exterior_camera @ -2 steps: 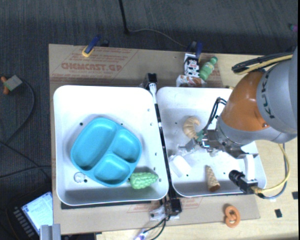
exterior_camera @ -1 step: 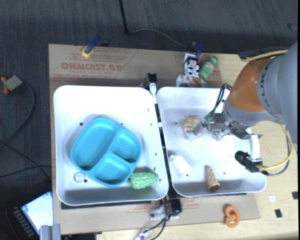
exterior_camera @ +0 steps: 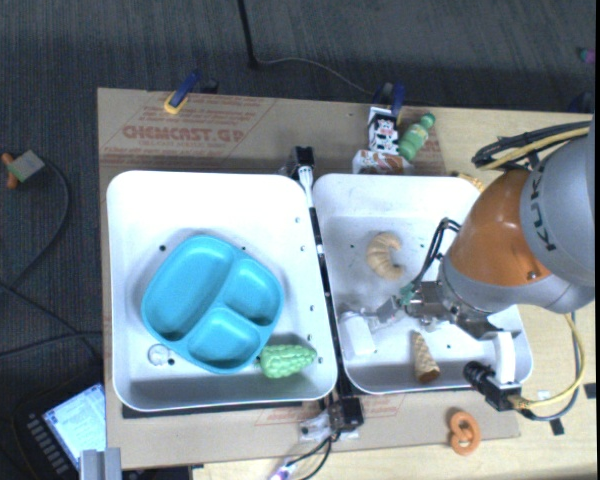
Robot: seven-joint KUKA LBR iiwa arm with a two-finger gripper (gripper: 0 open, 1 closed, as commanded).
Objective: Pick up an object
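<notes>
Below centre-right, the gripper hovers low in the right bin; its opening cannot be told. Candidates: croissant above, cone and white block below. Centre over one before descending.

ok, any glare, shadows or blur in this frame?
Camera view: white bins look bright and washed out, carpet dark; the arm shades the right bin floor under it; small items like the croissant are soft, so the tool's fingers are hard to read.
</notes>
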